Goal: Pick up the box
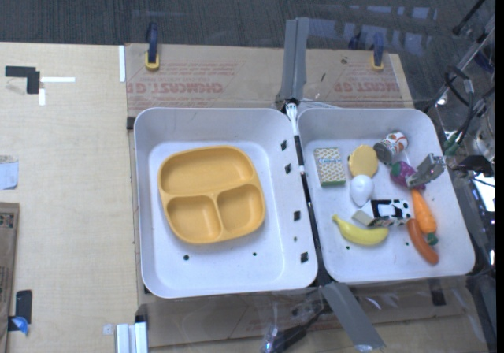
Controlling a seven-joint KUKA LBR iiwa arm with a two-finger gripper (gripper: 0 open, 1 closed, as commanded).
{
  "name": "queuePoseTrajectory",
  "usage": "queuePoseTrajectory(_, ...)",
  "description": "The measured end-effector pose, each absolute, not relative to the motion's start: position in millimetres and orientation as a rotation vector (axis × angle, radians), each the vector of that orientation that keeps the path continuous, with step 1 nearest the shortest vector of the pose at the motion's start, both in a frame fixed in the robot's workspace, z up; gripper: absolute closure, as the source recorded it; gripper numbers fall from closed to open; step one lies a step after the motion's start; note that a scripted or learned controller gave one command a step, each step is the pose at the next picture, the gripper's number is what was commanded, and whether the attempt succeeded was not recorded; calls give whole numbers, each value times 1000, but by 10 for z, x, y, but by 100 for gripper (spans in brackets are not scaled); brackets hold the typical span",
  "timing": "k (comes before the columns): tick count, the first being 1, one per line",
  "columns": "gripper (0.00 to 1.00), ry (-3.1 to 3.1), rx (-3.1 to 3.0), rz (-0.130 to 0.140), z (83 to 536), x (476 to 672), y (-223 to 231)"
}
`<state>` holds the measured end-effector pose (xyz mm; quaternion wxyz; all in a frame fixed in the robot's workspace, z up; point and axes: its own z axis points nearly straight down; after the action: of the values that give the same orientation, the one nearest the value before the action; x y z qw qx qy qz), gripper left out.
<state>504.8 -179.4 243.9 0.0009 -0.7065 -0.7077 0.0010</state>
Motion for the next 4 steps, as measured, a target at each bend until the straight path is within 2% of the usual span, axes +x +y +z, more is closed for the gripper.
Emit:
queuePoseTrajectory(1,0,-1978,-2438,5,1716,5696,-1128)
queuePoseTrajectory(2,0,-1843,-2544,3,1911,6056,-891)
queuePoseTrajectory(3,0,-1852,-2546,-8,968,6355,-936)
queuePoseTrajectory(4,0,-1852,-2547,-8,967,6355,-936)
